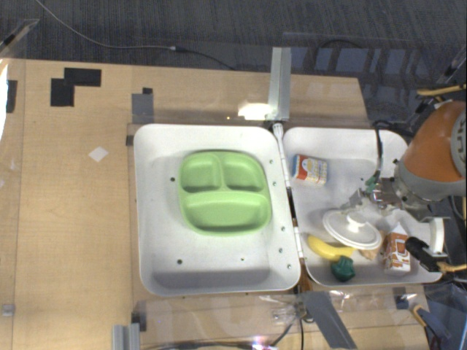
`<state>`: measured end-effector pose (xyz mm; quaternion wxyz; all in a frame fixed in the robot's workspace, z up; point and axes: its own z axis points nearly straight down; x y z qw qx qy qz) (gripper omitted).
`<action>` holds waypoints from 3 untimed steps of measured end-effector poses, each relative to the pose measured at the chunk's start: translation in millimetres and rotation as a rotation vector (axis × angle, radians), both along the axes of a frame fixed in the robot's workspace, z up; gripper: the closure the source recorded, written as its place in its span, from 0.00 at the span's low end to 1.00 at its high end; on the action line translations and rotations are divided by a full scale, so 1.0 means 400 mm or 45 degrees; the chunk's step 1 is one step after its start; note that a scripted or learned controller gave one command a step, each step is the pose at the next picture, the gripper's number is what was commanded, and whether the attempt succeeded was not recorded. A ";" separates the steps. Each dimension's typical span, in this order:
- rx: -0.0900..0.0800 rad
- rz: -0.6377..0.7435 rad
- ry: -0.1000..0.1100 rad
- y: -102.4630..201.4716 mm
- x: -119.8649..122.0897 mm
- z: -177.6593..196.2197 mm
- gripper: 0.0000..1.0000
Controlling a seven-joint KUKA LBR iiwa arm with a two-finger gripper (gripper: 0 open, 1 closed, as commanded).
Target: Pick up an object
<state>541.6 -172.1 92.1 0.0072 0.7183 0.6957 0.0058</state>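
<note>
The right bin (343, 146) holds several objects. A small white carton with orange and blue print (310, 170) lies at its far left. A white round lid (352, 228) sits in the middle, with a yellow banana (327, 248) and a green toy (343, 269) in front of it. A brown and white carton (396, 252) stands at the front right. My gripper (373, 192) hangs low over the bin, just behind and right of the white lid, below the orange band of the arm (436, 146). No object shows in it.
The left bin (157, 217) holds a green divided plate (223, 192). A metal post (280, 86) rises behind the wall between the bins. Cables and a white part (436, 233) crowd the right bin's right rim. Black markers (73, 84) lie on the bench at far left.
</note>
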 end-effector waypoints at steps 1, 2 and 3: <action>0.001 0.101 -0.007 0.210 -0.071 -0.001 0.00; -0.002 0.142 -0.003 0.184 0.081 -0.001 0.00; -0.005 0.604 0.017 0.147 0.250 0.062 0.00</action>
